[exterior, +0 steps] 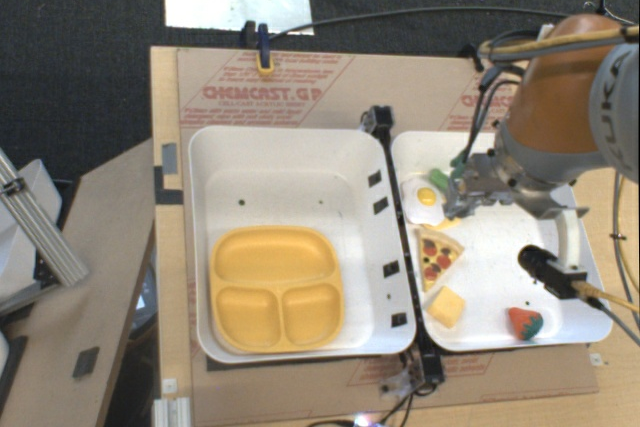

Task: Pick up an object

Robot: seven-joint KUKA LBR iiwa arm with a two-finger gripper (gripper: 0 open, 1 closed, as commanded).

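The right bin holds several toy foods. A fried egg lies at its left wall, a pizza slice sits below it, and a yellow cheese block is near the front. A red strawberry with a green top lies at the front right. My gripper hangs low over the bin's left part, right beside the egg and just above the pizza slice. A small dark green piece shows at the gripper's upper left; I cannot tell whether it touches the gripper.
The left bin carries a yellow divided tray in its front half. A ridge with black clips separates the two bins. The arm's orange band looms over the right bin's back.
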